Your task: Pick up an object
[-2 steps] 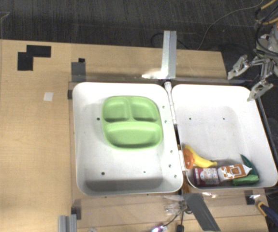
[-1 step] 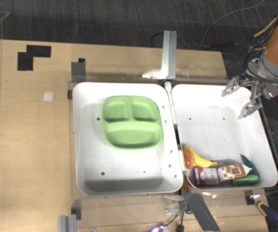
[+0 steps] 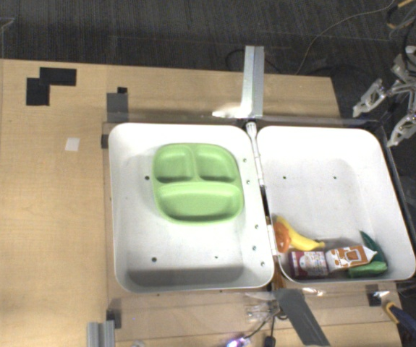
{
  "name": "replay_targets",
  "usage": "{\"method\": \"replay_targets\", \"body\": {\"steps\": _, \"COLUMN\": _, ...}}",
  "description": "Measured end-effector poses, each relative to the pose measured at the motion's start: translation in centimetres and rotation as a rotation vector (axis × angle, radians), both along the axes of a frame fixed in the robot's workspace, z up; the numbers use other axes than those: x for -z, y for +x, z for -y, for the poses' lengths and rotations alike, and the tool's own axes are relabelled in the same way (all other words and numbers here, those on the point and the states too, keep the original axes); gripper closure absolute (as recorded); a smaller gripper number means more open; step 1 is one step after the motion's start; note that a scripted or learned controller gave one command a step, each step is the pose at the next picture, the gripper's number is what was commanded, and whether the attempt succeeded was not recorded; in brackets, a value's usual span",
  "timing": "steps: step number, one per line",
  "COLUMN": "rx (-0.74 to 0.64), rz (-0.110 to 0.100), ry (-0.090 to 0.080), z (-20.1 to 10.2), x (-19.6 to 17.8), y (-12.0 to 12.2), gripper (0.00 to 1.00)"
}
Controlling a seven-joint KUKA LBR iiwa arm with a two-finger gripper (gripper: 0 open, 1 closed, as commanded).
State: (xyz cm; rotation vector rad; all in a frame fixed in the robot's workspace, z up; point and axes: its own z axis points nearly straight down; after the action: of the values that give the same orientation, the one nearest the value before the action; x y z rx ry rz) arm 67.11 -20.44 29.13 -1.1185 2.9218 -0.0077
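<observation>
Two white bins sit side by side on the tabletop. Left bin (image 3: 121, 215): one green divided tray (image 3: 196, 181), lying flat, nearer the far wall. Right bin (image 3: 323, 157): objects bunched along the near wall — one banana (image 3: 299, 240) at the near-left corner, one brown bottle (image 3: 326, 259) lying on its side just beside it, one green item (image 3: 369, 262) at the near-right corner, touching the bottle. Claw (image 3: 398, 113) hangs off the tabletop's far-right corner, outside the right bin, fingers splayed apart, grasping nothing, well apart from the objects.
</observation>
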Motion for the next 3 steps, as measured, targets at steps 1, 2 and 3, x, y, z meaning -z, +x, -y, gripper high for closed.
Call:
{"method": "replay_targets", "body": {"steps": 1, "rx": 0.038, "rz": -0.005, "ry": 0.002, "z": 0.0, "x": 9.5, "y": -2.1, "gripper": 0.00}}
{"method": "replay_targets", "body": {"steps": 2, "rx": -0.267, "rz": -0.001, "ry": -0.003, "z": -0.5, "x": -1.7, "y": 0.0, "gripper": 0.00}}
{"method": "replay_targets", "body": {"steps": 3, "rx": -0.212, "rz": -0.002, "ry": -0.002, "z": 0.1, "x": -5.0, "y": -0.1, "gripper": 0.00}}
